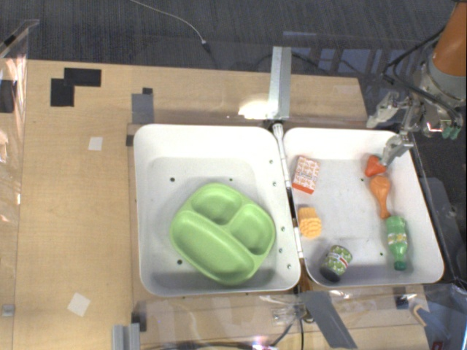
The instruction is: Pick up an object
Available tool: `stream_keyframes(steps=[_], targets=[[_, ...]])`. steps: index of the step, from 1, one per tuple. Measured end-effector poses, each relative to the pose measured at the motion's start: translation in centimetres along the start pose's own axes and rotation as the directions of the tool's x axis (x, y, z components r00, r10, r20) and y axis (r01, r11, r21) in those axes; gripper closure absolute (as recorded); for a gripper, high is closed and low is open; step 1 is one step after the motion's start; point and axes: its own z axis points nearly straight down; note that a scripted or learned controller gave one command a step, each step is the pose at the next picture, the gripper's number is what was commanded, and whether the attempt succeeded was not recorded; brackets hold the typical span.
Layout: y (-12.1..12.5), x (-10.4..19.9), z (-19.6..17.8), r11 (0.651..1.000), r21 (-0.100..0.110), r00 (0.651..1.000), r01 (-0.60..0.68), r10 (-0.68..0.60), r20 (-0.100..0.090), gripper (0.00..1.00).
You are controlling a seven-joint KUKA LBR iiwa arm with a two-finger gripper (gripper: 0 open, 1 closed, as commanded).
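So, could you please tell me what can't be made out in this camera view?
- The arm: cut off by the camera view's top right edge.
- The small carton: its print is too small to read.
- The can: its label is too small and blurred.
- The orange piece near the gripper: contact unclear, too small.

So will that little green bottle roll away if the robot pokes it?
Probably, yes. The green bottle lies on its side and looks round, so a sideways nudge may roll it toward the bin wall. It looks like a small plastic toy, so likely light, stiff and a bit slippery.
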Motion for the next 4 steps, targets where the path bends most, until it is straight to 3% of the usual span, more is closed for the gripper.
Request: stream_keyframes(steps=[1,2,3,4], targets=[[-3.0,7.5,13.9,1.0,-0.003,1.0,0.008,-0.008,-0.012,0.0],[-3.1,7.3,15.8,0.948,0.001,0.948,-0.318,0.318,0.0,0.0],[-3.0,6.8,14.2,0.95,0.001,0.95,-0.311,0.311,0.016,1.0],[7.0,8.5,15.5,0.828,-0.005,0.828,-0.56,0.56,0.007,1.0]])
